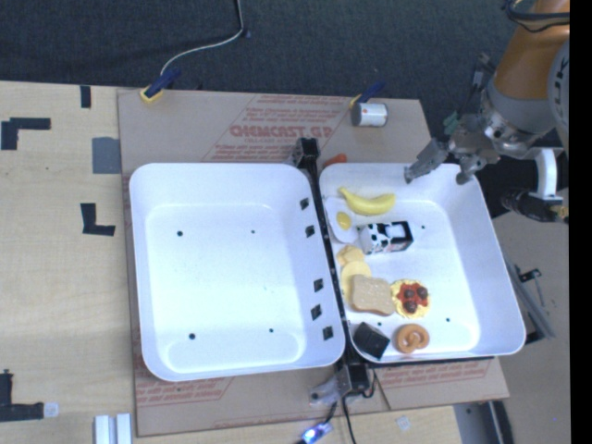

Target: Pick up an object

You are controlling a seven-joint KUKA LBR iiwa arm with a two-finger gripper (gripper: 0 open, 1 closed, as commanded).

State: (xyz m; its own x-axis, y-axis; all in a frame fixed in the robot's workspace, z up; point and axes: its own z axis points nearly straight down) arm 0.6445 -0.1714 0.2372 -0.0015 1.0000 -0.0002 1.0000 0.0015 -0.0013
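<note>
The right bin (462, 239) holds a yellow banana (367, 201), a black-and-white cow toy (386, 237), a slice of bread (372, 295), a small tart with red berries (411, 296), a glazed doughnut (412, 339), a black block (371, 341) and pale yellow pieces (351, 259). My gripper (440, 166) hangs over the bin's far right rim, up and to the right of the banana. Its two fingers stand apart, open, with nothing between them.
The left bin (222, 266) lies beside the right one, joined by black clips along the shared wall. A small silver cylinder (371, 114) and a blue clamp sit on the cardboard behind the bins. A white cable runs at the back.
</note>
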